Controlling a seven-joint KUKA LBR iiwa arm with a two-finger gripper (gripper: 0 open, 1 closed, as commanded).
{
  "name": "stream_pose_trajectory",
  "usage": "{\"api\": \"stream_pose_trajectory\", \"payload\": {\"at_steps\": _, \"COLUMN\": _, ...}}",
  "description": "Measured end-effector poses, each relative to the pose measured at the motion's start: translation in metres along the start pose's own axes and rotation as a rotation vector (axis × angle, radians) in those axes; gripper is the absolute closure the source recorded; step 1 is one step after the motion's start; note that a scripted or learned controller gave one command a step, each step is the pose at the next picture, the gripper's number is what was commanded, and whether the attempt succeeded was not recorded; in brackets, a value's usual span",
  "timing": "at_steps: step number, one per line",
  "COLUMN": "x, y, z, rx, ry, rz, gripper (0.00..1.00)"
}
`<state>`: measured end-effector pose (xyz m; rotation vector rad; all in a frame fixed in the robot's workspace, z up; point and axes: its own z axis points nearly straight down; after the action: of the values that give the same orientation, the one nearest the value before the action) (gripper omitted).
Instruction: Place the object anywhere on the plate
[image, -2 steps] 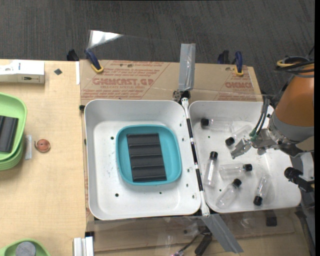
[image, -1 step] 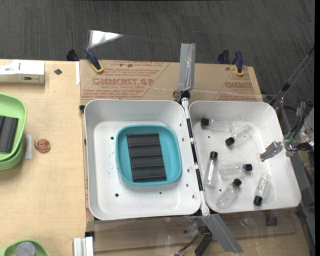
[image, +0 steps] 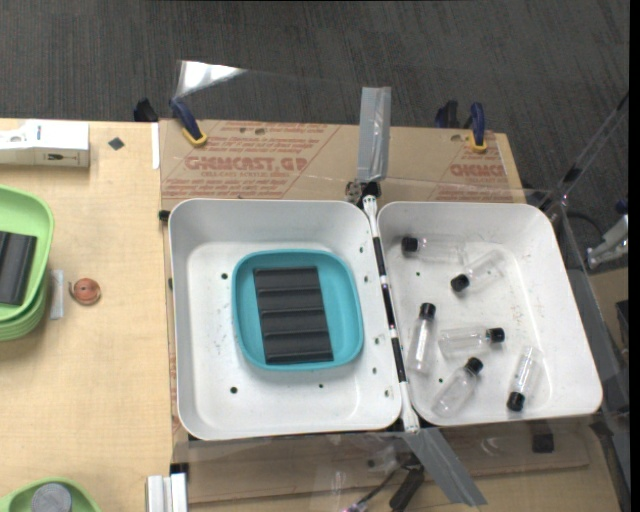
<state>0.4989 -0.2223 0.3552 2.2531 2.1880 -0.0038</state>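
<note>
**Vials wait in the right bin, plate lies in the left bin**

The teal plate (image: 297, 311) sits in the middle of the left bin (image: 200, 330) and carries a dark ribbed insert (image: 291, 314) on its centre. The right bin (image: 560, 300) holds several small clear vials with black caps. One vial (image: 424, 335) lies near the left wall of this bin, closest to the plate, with its cap pointing up in the picture and its long axis running almost parallel to the divider between the bins. Other vials lie further right: one (image: 520, 380) near the lower right corner, one (image: 458, 385) in the lower middle, one (image: 472, 338) lying more crosswise, and one (image: 478, 270) in the upper part. A single cap (image: 409, 244) rests near the top left of the bin.

About the end effector I cannot tell its state or its position from this picture, so the direction from it to a vial cannot be judged either. By the rig, the arm enters from the right side, so the vials would be met first and the plate lies beyond them, to the left, across the divider.

In my judgement the task is at its beginning: no vial is on the plate. The coming move needs a grasp across the narrow body of a vial, at right angle to its long axis. The vials are round and smooth, so they may roll or slip.
</note>
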Motion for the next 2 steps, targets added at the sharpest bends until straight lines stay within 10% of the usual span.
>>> {"api": "stream_pose_trajectory", "payload": {"at_steps": 1, "x": 0.0095, "y": 0.0438, "z": -0.0856, "rx": 0.001, "ry": 0.000, "rz": 0.094, "gripper": 0.00}}
{"api": "stream_pose_trajectory", "payload": {"at_steps": 2, "x": 0.0096, "y": 0.0439, "z": -0.0854, "rx": 0.001, "ry": 0.001, "rz": 0.094, "gripper": 0.00}}
